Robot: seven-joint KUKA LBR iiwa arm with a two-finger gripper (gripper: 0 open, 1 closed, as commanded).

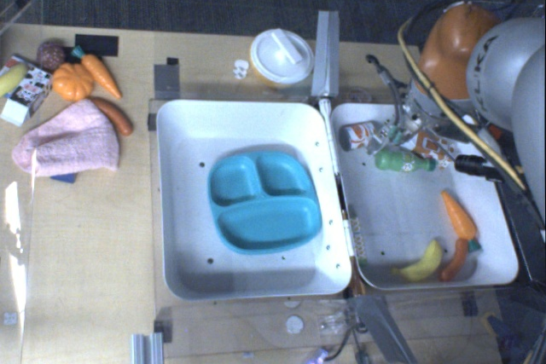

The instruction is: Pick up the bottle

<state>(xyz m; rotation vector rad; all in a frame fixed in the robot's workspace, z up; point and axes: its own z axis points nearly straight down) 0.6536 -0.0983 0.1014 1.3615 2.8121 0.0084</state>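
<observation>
A small green bottle [403, 161] lies on its side near the back of the right bin [384, 217]. The gripper [398, 134] reaches down from the right and hovers right at the bottle's far side, partly over it. Whether it touches the bottle is unclear. A brown and white can-like item [358, 135] lies just left of the gripper, and another brown and white item [432, 148] lies just right of it.
An orange carrot [459, 216], a banana [422, 262] and a red-brown sausage [453, 260] lie at the right bin's front right. The left bin [183, 183] holds a blue divided plate [264, 200]. A white lid [282, 55] and toy foods with a pink cloth [68, 142] lie on the bench.
</observation>
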